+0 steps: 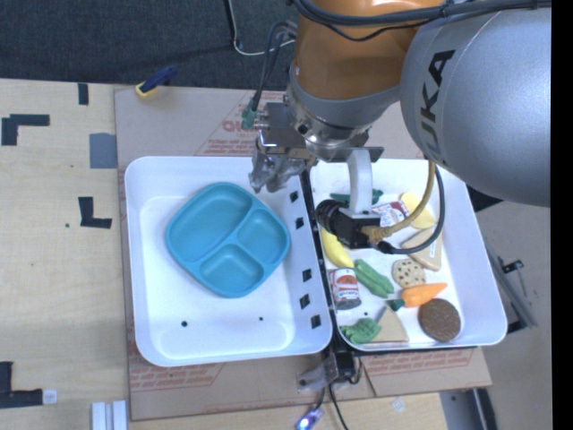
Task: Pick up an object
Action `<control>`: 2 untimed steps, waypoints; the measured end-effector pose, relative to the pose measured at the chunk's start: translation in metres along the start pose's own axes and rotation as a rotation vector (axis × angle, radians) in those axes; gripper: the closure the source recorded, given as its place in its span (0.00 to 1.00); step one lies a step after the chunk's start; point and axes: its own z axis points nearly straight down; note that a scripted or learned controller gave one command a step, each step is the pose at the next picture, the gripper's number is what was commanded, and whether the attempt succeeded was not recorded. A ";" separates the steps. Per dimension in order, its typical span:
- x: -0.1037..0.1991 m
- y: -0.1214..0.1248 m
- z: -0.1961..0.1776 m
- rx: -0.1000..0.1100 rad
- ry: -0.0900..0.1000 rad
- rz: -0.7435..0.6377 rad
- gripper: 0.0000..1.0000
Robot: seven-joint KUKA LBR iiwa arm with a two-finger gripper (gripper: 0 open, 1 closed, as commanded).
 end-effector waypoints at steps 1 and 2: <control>-0.004 0.002 -0.004 0.009 -0.008 0.006 1.00; -0.035 -0.052 -0.001 0.008 -0.005 0.011 1.00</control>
